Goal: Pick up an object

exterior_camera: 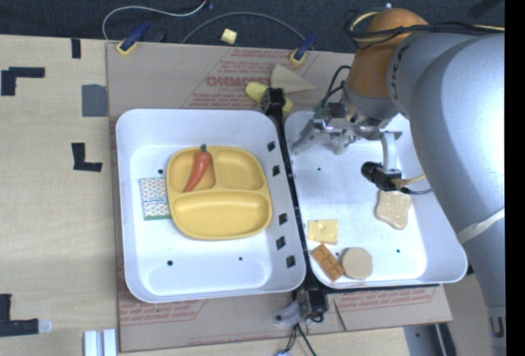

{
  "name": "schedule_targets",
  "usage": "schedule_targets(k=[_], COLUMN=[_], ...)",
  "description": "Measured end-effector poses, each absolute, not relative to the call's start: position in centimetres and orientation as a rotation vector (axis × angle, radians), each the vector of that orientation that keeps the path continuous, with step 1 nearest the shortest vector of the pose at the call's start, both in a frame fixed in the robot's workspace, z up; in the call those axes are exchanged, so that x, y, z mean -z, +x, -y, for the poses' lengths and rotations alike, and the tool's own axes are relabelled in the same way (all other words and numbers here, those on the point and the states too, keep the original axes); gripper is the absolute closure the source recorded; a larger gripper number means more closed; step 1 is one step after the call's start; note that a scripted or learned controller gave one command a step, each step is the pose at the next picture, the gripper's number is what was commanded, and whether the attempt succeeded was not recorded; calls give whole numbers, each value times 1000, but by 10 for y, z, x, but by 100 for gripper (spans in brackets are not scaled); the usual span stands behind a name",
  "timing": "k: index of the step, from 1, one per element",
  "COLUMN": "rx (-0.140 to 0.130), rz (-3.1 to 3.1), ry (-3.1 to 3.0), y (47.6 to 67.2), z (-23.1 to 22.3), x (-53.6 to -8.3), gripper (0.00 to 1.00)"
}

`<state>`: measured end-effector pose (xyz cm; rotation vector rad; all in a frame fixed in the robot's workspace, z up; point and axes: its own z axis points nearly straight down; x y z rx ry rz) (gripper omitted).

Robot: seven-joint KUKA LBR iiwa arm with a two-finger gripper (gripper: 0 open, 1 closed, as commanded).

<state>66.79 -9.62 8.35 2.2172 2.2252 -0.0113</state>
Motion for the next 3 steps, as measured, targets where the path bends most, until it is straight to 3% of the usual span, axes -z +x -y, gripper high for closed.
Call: schedule_targets(k=[1, 2, 3], rx=[-5, 2, -3], rz=[-2211, -2218, -2216], ry=[2217, 2221, 2217], y=[670, 629, 638], z=[163, 178, 215], x=[-204, -81, -165], gripper=[0, 0, 0])
